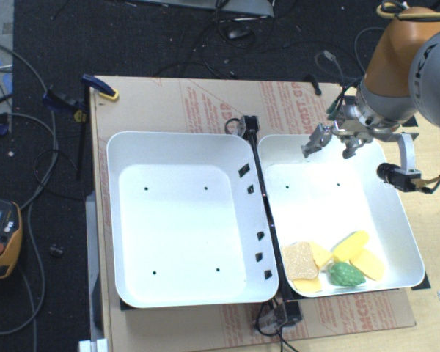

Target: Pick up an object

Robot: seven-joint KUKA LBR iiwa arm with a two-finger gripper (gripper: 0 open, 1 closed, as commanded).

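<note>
My gripper hangs over the far edge of the right bin, fingers spread apart with nothing between them. Far from it, in the bin's near corner, lies a cluster of objects. A tan rough-textured block sits at the left of the cluster. Yellow pieces lie to its right. A green bumpy object rests among them at the front.
The left bin sits beside the right one, split by a black divider with clips. The arm's orange band looms at the upper right. A blue and yellow clamp grips the board's far left corner.
</note>
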